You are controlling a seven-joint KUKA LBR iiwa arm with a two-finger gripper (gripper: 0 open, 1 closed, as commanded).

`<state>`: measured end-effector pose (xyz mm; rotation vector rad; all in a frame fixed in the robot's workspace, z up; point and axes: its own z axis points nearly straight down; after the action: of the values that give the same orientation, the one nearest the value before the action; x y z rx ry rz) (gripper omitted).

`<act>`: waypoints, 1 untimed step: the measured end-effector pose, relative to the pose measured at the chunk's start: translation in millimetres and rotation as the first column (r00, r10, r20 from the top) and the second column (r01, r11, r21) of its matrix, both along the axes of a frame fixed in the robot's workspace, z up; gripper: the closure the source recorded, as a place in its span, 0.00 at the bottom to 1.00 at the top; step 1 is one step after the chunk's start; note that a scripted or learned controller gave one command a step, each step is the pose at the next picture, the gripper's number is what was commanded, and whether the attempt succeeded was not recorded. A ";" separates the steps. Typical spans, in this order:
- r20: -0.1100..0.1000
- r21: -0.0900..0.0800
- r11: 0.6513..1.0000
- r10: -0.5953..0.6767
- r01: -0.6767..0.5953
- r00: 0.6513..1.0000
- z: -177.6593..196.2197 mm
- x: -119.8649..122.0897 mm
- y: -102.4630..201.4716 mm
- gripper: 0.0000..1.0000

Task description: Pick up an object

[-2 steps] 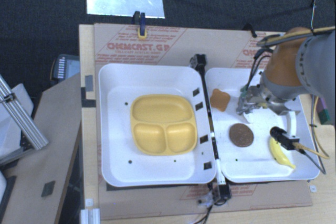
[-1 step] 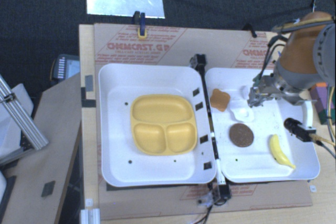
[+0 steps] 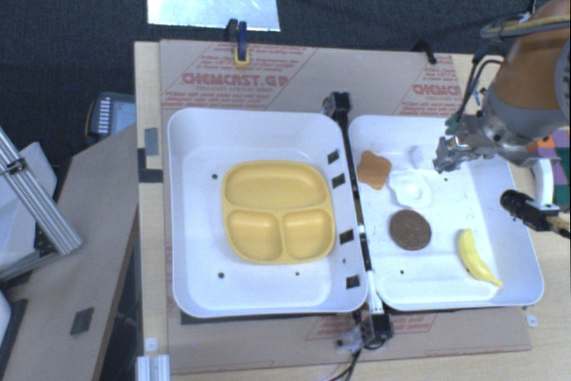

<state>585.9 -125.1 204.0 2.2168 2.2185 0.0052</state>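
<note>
The right bin (image 3: 513, 277) holds an orange-brown toast-like piece (image 3: 374, 169), a white lump (image 3: 408, 189), a round brown patty (image 3: 410, 230) and a yellow banana (image 3: 476, 258). My gripper (image 3: 445, 159) hangs over the far part of this bin, to the right of the toast piece and up-right of the white lump. Nothing shows between its tips.
The left bin (image 3: 192, 277) holds a yellow divided plate (image 3: 277, 210). A black hinge strip (image 3: 350, 201) runs between the two bins. A small white bit (image 3: 416, 156) lies just left of the gripper. The arm's grey body (image 3: 526, 89) overhangs the right bin's far right corner.
</note>
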 end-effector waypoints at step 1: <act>0.002 -0.001 1.000 0.002 -0.002 1.000 59.7 3.5 -9.6 1.00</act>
<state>589.4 -134.6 263.7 2.2134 2.2190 0.0064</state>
